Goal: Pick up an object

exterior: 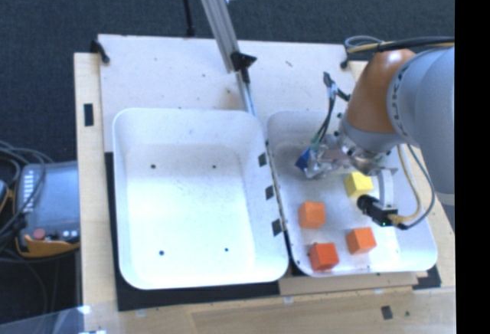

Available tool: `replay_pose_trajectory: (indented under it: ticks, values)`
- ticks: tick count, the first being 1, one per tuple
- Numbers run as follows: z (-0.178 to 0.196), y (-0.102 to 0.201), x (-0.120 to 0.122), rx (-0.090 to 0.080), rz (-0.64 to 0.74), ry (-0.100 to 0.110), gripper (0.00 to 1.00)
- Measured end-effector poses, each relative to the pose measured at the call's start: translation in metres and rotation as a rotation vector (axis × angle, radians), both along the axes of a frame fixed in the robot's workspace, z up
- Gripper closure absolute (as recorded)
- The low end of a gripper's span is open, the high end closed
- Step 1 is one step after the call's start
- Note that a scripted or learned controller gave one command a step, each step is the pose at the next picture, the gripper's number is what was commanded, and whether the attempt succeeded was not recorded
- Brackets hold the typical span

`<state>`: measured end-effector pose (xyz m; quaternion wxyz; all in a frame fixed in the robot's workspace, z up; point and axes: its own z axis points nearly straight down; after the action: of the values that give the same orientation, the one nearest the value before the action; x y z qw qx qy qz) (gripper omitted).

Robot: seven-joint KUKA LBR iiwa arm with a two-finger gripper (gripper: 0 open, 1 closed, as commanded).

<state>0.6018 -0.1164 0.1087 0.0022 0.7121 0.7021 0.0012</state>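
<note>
Left bin (130,133) open; orange cubes (311,214) and yellow block (357,185) crowding right bin (417,248)

1. You see two white bins (191,194), speckled with dark dots.
2. Three orange cubes (311,214) and one yellow block (357,184) sit in the right bin.
3. The arm (413,106) is grey with an orange band.
4. The desk (88,171) is pale tan.

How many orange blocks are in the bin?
3, all in the right bin: one orange block mid-bin, one by the front rim, one right of it. The arm may hide more.
</note>
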Motion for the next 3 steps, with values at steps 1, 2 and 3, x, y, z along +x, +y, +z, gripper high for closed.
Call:
replay_pose_trajectory:
  ticks: [1, 2, 3]
  values:
    - [0.065, -0.004, 0.004, 0.0, 0.007, -0.003, 1.0]
    - [0.128, -0.001, 0.003, 0.0, 0.017, -0.003, 1.0]
    - [0.126, -0.002, 0.004, -0.002, 0.018, 0.002, 1.0]
